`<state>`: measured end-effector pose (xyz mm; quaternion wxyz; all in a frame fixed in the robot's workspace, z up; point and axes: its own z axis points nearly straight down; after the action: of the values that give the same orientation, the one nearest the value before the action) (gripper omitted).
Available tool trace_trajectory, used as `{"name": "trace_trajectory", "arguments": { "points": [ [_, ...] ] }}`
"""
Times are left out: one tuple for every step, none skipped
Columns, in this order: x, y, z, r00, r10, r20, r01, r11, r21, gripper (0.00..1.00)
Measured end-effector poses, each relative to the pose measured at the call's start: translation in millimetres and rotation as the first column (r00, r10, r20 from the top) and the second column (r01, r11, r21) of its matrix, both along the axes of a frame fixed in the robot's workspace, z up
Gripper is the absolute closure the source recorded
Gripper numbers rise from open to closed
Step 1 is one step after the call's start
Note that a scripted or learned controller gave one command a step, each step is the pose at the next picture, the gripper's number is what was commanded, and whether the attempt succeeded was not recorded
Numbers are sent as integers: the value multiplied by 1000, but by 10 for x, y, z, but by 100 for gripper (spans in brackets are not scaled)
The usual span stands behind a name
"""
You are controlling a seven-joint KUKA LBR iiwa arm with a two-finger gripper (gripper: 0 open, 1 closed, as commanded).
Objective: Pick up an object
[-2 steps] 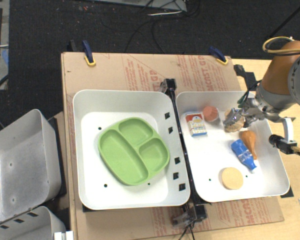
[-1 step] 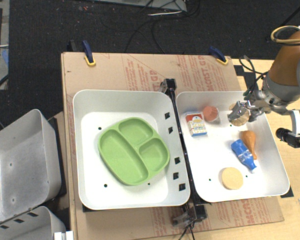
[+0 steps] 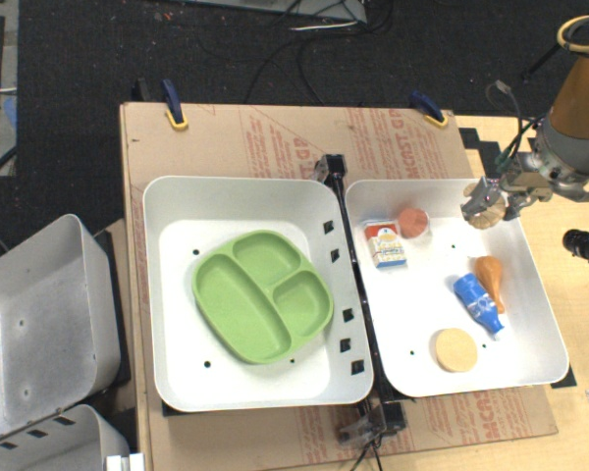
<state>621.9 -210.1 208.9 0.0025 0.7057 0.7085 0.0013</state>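
The gripper [image 3: 488, 209] hangs over the right bin's [image 3: 540, 361] far right corner; whether anything is pinched there I cannot tell. In that bin lie a small red-and-white carton [image 3: 385, 243], a pink ball [image 3: 413, 223], an orange carrot [image 3: 491, 277] touching a blue packet [image 3: 478, 303], and a tan disc [image 3: 455, 349] (nearest the camera). The left bin [image 3: 177, 371] holds a green divided plate [image 3: 262, 295].

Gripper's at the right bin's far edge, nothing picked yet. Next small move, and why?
Probably shift the gripper toward the left and lower it over the pink round object: it is the nearest item in the right bin, and it sits apart from the small carton.
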Motion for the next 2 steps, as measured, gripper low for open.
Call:
{"name": "trace_trajectory", "arguments": {
  "points": [
    [14,0,538,1000,0,1,0,1000,-1,100],
    [-136,541,600,1000,4,-5,-4,1000,3,100]
  ]
}}
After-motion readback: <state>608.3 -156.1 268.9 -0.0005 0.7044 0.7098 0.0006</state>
